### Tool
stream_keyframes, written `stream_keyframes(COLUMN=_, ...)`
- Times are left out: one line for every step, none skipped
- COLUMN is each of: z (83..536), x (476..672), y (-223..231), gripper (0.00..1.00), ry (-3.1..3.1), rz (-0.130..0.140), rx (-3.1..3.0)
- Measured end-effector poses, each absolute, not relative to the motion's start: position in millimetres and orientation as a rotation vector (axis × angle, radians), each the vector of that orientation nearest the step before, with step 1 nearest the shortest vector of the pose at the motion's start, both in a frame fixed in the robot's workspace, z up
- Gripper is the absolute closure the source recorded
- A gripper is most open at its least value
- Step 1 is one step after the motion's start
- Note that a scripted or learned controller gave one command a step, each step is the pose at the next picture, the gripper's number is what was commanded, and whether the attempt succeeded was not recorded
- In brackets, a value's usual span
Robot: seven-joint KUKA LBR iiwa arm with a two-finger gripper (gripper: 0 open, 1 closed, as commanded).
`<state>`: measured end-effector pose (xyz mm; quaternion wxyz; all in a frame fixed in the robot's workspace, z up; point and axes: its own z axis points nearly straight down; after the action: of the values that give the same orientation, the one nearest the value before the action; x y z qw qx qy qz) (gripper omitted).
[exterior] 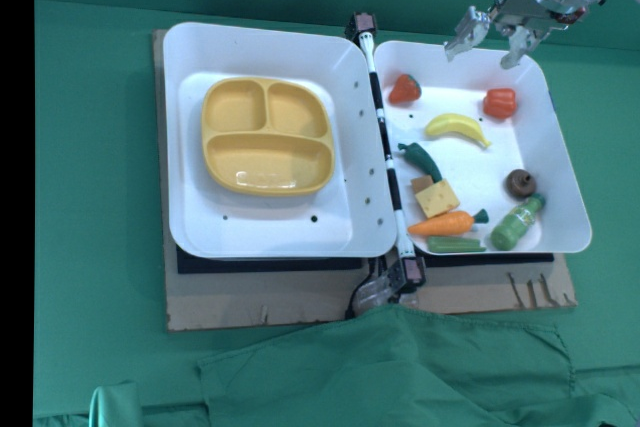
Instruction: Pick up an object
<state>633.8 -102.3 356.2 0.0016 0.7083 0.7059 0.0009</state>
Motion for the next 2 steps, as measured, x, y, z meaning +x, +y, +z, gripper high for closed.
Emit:
stream_keyframes(z=419.9, x=649.6, y=-188.6, gripper=0.00, ry=2.201, rz=0.006, rx=2.221)
stream_keyframes(z=416.5, x=649.3, y=-183.8, gripper=0.00, ry=2.213, rz=0.002, rx=2.221)
